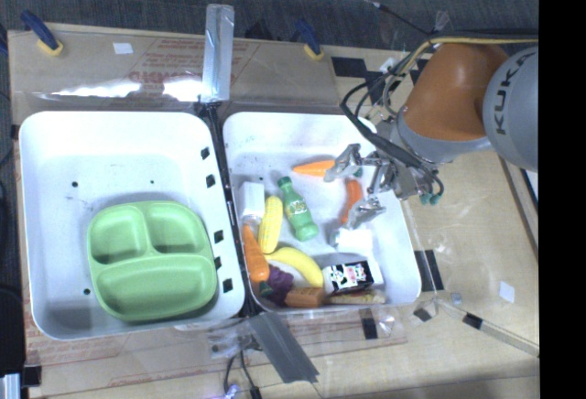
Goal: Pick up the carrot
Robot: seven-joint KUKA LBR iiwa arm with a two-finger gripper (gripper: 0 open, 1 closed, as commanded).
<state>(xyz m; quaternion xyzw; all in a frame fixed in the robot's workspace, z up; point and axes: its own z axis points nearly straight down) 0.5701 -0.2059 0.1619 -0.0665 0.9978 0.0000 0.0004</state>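
The arm (458, 104) comes in from the right side, and its gripper (360, 182) is above the right bin (403, 251), near the upper right part of it. The two fingers (346, 159) are spread apart, one toward the back and one toward the front. Nothing is pinched between them.

There are several orange pieces in this bin. One carrot (314, 168) lies flat just beside the back finger, with its tip pointing to the left. I cannot tell if the finger touches it. A second orange piece (352, 197) lies between the two fingers, a little tilted, on the bin floor.

Left of these, a green bottle (297, 210) lies in the middle of the bin. Beside it is a corn cob (271, 222), and under this a banana (298, 264). Another long orange thing (254, 257) lies along the left wall. A small black and white carton (351, 275) is in the front right corner.

The left bin (55, 205) holds a green divided plate (151, 260). Both bins stand side by side on the counter (476, 242).
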